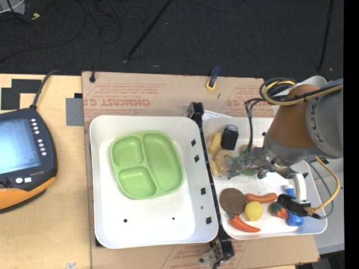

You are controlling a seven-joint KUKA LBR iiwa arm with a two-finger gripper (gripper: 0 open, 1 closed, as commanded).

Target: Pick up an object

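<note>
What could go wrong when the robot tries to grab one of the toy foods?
The toys in the right bin lie packed close together: the sausage, yellow lemon and brown patty nearly touch, so the gripper might bump a neighbour or pinch two at once. The round lemon could roll away. The black can near the gripper might get tipped over.

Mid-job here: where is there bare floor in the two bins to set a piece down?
Left bin: bare floor in front of the green divided plate, toward its near wall, and a strip along its right wall. Right bin: crowded. Brown patty, sausage, yellow ball and red pepper fill the front; the tool covers the middle.
</note>
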